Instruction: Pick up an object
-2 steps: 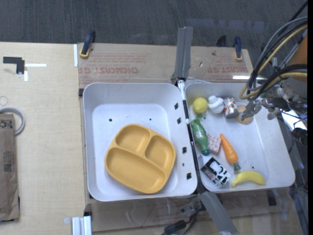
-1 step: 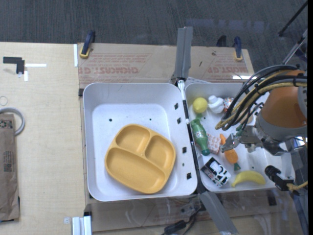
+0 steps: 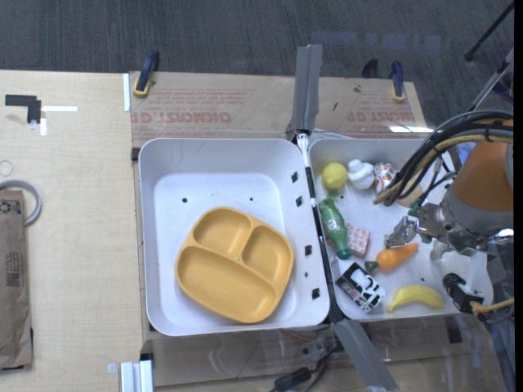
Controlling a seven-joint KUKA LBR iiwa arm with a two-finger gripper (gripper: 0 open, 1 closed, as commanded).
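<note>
The right bin (image 3: 425, 141) holds several small items. An orange toy carrot (image 3: 397, 257) lies near its middle, and my gripper (image 3: 402, 235) hangs just above the carrot's upper side, low in the bin. A yellow banana (image 3: 415, 298) lies near the bin's front. A green bottle (image 3: 333, 226) lies along the left wall, with a pink packet (image 3: 358, 240) beside it. A lemon (image 3: 333, 175), a white figure (image 3: 359, 172) and a small red-and-white item (image 3: 384, 176) sit at the back. A black-and-white toy (image 3: 360, 287) rests at the front left.
The left bin (image 3: 163, 219) holds a yellow divided plate (image 3: 235, 263). Black cables (image 3: 417, 170) loop from the arm over the right bin's back right. A brown paper bag (image 3: 15, 276) lies on the bench at the far left.
</note>
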